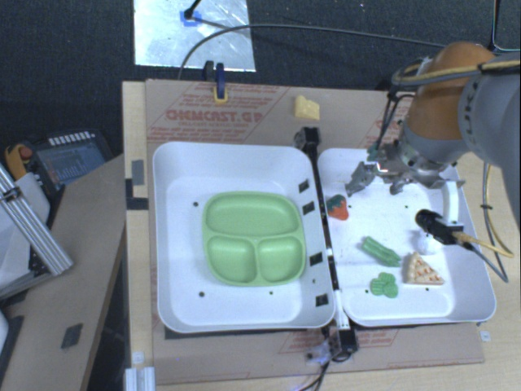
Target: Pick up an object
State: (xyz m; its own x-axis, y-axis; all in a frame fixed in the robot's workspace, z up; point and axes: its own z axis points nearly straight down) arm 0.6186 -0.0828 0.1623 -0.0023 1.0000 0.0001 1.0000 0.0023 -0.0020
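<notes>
Brown board (244,112) under white bins (179,218) reads "CHEMCAST GP"; dark carpet at twelve o'clock. Gripper (378,177) splayed, released, nothing grasped.

Red block lettering on the cardboard sheet (244,112) under the bins, along its far edge: reads approximately "CHEMCAST GP", last letters uncertain. Fainter red print on the same sheet's near edge, too small to read. Handheld controller (69,163) screen at left: illegible.

Hand (378,181) open, fingers spread
</notes>
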